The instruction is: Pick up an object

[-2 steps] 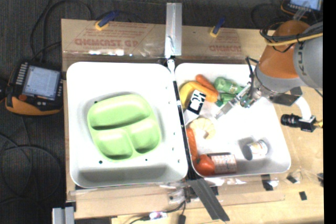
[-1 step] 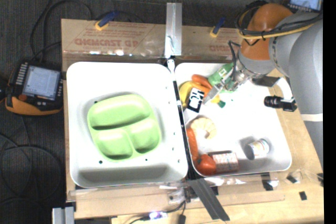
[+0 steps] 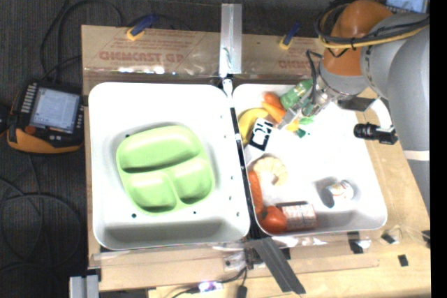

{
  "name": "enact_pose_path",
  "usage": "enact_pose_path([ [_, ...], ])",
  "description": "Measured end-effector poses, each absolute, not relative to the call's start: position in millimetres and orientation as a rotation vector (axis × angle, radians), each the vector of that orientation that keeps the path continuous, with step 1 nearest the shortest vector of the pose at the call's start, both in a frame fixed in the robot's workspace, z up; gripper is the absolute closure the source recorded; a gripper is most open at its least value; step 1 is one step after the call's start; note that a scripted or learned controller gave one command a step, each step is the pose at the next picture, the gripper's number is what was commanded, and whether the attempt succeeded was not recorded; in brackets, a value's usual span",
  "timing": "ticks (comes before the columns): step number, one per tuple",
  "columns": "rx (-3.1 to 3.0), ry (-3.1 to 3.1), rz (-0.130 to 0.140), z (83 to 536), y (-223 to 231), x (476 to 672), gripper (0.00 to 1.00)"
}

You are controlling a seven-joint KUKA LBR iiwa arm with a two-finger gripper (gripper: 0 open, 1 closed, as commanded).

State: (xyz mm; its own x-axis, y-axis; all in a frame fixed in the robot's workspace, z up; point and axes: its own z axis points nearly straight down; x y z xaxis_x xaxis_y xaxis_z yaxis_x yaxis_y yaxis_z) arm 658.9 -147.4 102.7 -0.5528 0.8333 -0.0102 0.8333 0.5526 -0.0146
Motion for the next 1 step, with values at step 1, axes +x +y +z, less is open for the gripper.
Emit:
enact_pose_path([
  [1, 1.372, 2.827, -0.004, 213.7, -63.7, 669.2, 1.00],
])
